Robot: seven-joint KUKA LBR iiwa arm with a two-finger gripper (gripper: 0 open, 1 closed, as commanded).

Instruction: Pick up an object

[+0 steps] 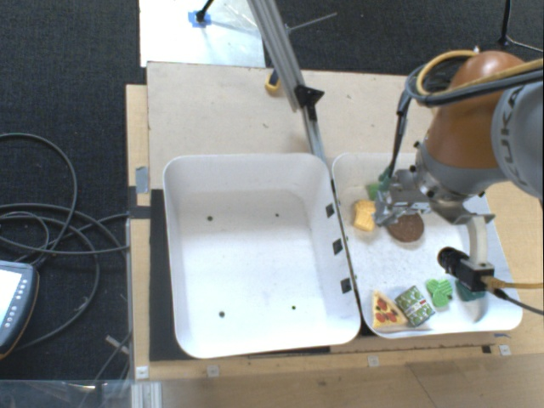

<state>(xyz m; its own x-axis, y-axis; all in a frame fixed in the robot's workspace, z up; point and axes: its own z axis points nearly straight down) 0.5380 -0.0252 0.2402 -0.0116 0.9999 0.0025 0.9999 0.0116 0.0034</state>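
Brown round disc (407, 228), flat, dark.

White bins (246, 172), yellow block (365, 216), brown disc (408, 229).

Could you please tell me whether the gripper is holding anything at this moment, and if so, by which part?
It cannot be told: the gripper hangs low between the yellow block and the brown disc.

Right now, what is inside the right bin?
The right bin holds a yellow block, a brown disc, a pizza-slice toy, a green patterned block and a green toy. The arm covers the bin's far right part.
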